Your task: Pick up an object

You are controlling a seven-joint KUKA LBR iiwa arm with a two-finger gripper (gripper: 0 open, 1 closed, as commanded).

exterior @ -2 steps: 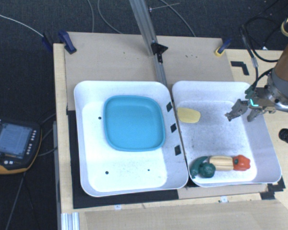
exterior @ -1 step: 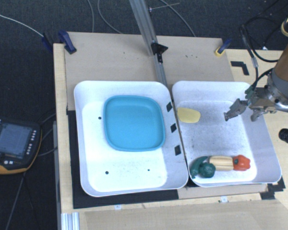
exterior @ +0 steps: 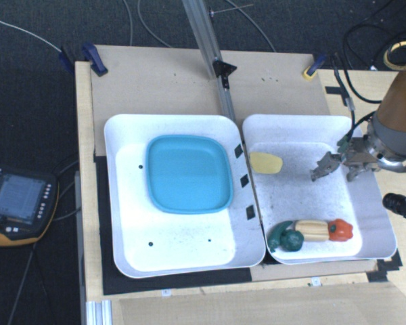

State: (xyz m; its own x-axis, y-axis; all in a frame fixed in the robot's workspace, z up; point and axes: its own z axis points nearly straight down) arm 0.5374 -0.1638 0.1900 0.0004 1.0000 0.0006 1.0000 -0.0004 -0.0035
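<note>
The right bin (exterior: 365, 202) holds a flat yellow piece (exterior: 266, 162) near its left wall. Along its front edge lie a dark green object (exterior: 286, 239), a tan wooden cylinder (exterior: 311, 230) and a red object (exterior: 340, 230), side by side and touching. My gripper (exterior: 333, 174) hangs over the right middle of this bin, above the speckled floor. Its fingers (exterior: 320, 170) are spread open with nothing between them. It sits right of the yellow piece and behind the row of three objects.
A square blue plate (exterior: 189, 173) lies in the left bin (exterior: 122, 181). A metal pole (exterior: 203, 29) slants down to the divide between the bins. Cables run over the dark floor, and a handheld pendant (exterior: 17, 202) lies at the left.
</note>
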